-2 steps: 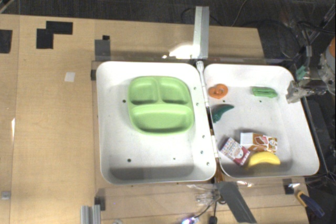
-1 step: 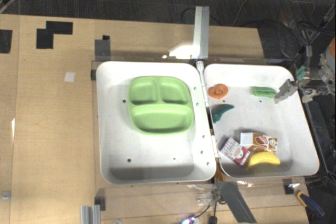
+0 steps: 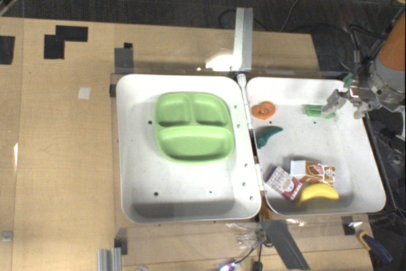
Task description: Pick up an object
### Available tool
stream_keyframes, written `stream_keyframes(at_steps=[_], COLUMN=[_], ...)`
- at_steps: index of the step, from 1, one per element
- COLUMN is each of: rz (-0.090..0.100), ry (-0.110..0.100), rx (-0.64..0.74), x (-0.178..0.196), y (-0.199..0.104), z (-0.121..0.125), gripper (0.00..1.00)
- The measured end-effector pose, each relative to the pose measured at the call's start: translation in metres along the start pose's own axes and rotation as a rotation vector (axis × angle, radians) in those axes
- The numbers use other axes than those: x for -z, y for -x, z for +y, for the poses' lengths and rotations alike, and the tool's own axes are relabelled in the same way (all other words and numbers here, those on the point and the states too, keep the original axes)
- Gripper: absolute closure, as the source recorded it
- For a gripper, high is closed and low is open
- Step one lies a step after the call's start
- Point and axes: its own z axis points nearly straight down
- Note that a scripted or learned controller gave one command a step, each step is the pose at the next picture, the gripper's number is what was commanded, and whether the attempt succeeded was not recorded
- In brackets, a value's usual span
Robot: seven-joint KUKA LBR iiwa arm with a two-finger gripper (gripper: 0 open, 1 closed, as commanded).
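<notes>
My gripper (image 3: 347, 106) hangs over the far right part of the right bin (image 3: 355, 155), open, with nothing between its fingers. A small green block (image 3: 311, 110) lies just left of its left fingertip, apart from it. An orange round piece (image 3: 263, 110) and a dark teal piece (image 3: 268, 134) lie near the bin's left wall. Near the front lie a yellow banana (image 3: 318, 193), a red-and-white packet (image 3: 283, 182), a brown packet (image 3: 321, 171) and a small white box (image 3: 298, 167).
The left bin (image 3: 136, 155) holds a green divided plate (image 3: 193, 125). A metal post (image 3: 243, 38) stands behind the wall between the bins. Cables hang at the far right behind the arm.
</notes>
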Motion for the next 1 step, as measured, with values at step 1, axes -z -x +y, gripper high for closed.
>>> stream_keyframes(at_steps=[1], rz=[0.0], ry=[0.002], rx=[-0.108], x=[-0.0387], y=[-0.0079], z=[0.0284], gripper=[0.0])
